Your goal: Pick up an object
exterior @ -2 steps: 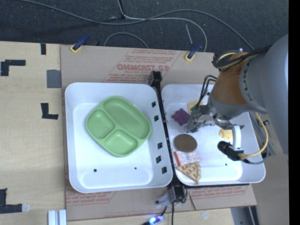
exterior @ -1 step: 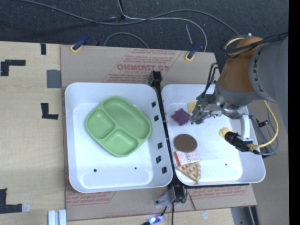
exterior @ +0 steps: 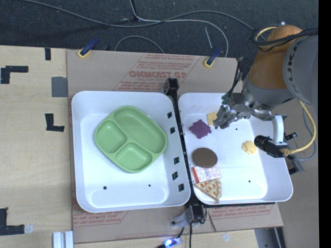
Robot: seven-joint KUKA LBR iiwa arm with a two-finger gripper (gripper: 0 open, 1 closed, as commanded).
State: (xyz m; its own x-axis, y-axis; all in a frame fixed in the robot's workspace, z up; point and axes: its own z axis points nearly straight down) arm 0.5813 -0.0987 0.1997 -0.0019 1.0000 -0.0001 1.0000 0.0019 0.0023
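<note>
The right bin (exterior: 269, 190) holds a purple piece (exterior: 199, 128), a brown round disc (exterior: 205, 157), a small yellow piece (exterior: 249, 148), a waffle-like slice with a red-and-white wrapper (exterior: 208, 184) and a yellow bit (exterior: 211, 118) at the back. My gripper (exterior: 222, 120) hangs low over the back of that bin, right beside the yellow bit and just right of the purple piece. The fingertips are dark and blurred together.
The left bin (exterior: 85, 138) bears a green divided plate (exterior: 130, 138). A black divider (exterior: 178, 138) runs between the bins. The arm's grey body and orange band (exterior: 271, 61) fill the upper right; a black cable fitting (exterior: 269, 144) juts over the right bin.
</note>
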